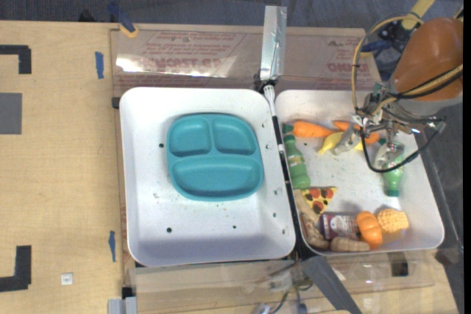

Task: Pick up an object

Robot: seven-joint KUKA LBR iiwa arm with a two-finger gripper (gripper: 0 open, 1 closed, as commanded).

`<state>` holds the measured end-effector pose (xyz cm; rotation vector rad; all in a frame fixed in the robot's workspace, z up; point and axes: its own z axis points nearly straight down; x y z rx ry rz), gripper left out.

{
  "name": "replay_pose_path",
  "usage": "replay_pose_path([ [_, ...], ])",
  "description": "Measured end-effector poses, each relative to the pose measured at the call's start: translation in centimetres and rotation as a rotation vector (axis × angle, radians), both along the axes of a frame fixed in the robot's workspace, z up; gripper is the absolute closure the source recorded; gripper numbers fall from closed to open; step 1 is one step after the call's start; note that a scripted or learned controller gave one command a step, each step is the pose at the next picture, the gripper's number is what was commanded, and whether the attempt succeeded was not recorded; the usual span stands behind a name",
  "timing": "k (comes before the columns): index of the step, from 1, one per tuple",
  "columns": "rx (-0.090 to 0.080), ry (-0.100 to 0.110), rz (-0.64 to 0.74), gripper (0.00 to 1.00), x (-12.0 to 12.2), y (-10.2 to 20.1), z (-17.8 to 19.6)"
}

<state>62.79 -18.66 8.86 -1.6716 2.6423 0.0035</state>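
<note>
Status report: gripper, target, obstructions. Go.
Two-finger gripper low in right white bin, above small green object; finger state unclear. Nothing seen held. Orange carrot and yellow banana piece lie close left.

A robot lab. A taped plywood bench (51, 180) bears two white bins (140, 232) of toy food (313, 130). An arm (430, 59) reaches in from the right.

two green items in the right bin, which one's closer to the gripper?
The small green piece right below the gripper, by the bin's right side. The other, a long green bottle, lies along the left wall beside the divider, well away from the gripper.
</note>
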Motion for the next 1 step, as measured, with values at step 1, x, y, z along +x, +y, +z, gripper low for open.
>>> replay_pose_path([
  [1, -0.004, 0.001, -0.036, 0.00, 1.84, -0.38, -0.08],
])
